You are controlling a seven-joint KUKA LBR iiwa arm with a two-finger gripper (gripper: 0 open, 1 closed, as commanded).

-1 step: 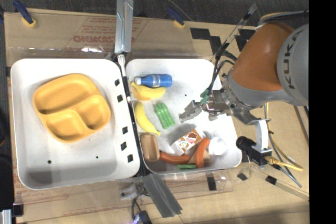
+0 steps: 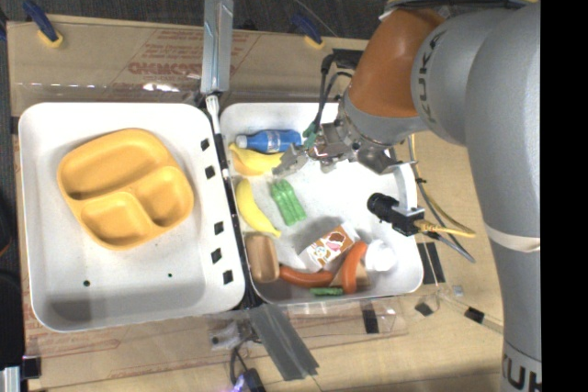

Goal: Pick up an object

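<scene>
My arm (image 2: 496, 96) comes in from the right of the scene as a thick grey column that runs from the near right corner up the right side, then bends left at a broad grey elbow. Past the bend I see the orange band (image 2: 390, 60) wrapping the limb just above the wrist. The wrist tips downward and leftward from there. At its end sits the pincer (image 2: 317, 151), a cluster of grey and metal parts pointing left and slightly near. I cannot make out from here how its fingers stand.
</scene>
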